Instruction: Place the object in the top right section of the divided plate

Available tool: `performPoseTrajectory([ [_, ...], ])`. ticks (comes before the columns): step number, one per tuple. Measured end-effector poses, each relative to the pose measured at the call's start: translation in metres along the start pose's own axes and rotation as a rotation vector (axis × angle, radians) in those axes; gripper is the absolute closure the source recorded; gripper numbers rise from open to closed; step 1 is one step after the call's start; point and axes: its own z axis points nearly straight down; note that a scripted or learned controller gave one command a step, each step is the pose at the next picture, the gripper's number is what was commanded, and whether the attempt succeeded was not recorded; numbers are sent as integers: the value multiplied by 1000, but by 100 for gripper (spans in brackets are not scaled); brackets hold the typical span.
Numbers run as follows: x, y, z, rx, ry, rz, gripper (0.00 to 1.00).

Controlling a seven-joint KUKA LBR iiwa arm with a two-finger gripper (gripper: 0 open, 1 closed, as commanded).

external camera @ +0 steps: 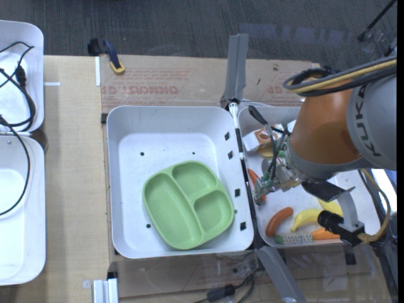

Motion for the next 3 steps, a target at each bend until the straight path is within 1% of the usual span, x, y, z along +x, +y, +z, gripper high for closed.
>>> performPoseTrajectory([
  [1,76,28,0,-1,0,-528,100],
  [2,20,8,-113,-2,-2,-411,100],
  [3,-12,-5,-10,0,0,-159,100],
])
